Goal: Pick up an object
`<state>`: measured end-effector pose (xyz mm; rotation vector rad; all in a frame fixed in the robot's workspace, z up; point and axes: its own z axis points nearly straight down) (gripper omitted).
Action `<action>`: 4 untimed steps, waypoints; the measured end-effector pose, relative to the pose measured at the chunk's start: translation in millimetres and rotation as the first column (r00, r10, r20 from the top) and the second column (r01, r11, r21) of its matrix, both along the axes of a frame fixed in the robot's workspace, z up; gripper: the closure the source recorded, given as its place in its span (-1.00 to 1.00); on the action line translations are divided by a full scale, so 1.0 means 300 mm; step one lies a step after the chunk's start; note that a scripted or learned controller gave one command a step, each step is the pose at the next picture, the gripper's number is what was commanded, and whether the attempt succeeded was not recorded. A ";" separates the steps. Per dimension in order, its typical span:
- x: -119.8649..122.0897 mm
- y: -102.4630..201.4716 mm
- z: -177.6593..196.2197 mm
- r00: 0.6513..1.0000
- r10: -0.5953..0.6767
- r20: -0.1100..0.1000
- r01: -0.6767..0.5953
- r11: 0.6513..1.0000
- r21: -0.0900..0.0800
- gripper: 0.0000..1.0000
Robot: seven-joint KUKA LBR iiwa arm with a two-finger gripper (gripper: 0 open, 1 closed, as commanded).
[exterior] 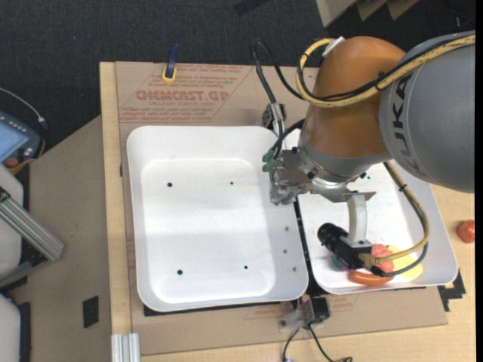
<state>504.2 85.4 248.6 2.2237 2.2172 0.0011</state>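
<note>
The left bin (151, 225) adjoins the right bin (439, 241), which holds perhaps 3 small objects (383, 256) at its front edge.

You see the shallow white plastic left bin (136, 202) and the matching right bin (432, 236), both smooth with a soft sheen. Under them lies a matt brown cardboard sheet (189, 89). The arm's orange band (351, 111) looks glossy and its grey casing (441, 104) satin-smooth. The gripper (281, 181) shows dull grey metal. The dark floor (75, 21) looks rough.
</note>
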 end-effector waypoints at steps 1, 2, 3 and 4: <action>0.115 0.222 0.016 1.000 0.010 0.003 -0.010 1.000 0.003 1.00; 0.020 -0.013 -0.085 1.000 -0.005 -0.009 0.005 1.000 -0.003 1.00; 0.132 0.207 -0.133 1.000 0.009 0.000 -0.009 1.000 0.002 1.00; 0.003 0.305 0.028 1.000 0.008 0.001 -0.008 1.000 0.003 1.00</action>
